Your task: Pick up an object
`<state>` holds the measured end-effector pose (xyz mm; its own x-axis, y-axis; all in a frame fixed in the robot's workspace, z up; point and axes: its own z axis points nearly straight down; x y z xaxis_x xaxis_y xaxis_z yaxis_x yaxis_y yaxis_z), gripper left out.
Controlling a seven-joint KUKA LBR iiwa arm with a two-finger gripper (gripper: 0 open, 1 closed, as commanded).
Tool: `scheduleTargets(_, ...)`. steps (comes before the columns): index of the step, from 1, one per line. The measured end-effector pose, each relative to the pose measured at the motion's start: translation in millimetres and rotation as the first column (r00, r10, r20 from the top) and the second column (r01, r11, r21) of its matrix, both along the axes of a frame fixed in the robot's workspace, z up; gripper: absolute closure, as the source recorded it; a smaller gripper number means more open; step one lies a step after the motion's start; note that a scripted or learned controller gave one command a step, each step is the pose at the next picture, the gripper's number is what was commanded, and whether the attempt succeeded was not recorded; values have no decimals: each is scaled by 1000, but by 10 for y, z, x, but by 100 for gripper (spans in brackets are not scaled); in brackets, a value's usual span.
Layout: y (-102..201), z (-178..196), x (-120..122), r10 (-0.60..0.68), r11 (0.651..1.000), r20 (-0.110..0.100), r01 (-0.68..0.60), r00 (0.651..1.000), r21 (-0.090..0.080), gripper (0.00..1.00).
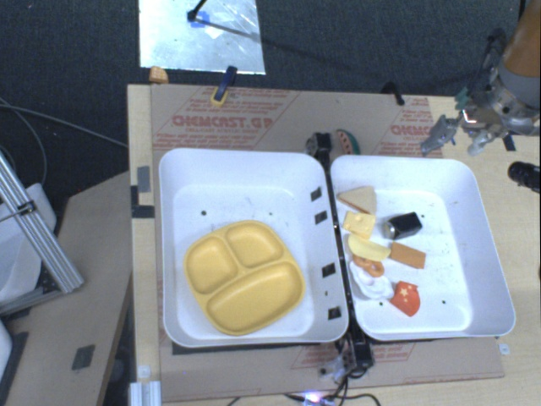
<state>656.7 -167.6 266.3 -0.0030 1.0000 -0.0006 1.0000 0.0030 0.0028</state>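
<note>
The right bin (482, 227) holds several small items along its left side: a tan wedge (359, 199), a yellow block (358, 223), a pale yellow piece (369, 249), a black object (404, 225), an orange-brown bar (407, 255), a white lump (376, 286) and a red piece (407, 298). My gripper (458, 136) hangs above the bin's far right rim, over the cardboard, well away from these items. Its fingers stand apart with nothing between them.
A yellow compartment tray (244, 275) lies in the left bin (245, 172). A divider with black clips (330, 227) runs between the bins. A shiny sheet (201, 24) lies on the floor beyond the bench. A metal frame (34, 235) stands at the left.
</note>
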Motion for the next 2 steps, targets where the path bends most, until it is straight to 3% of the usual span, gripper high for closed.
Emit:
scheduleTargets(1,9,-1688,-613,0,1000,-7,0,1000,2,0)
scheduleTargets(2,549,-1829,-1322,-1,1000,-7,1,1000,3,0)
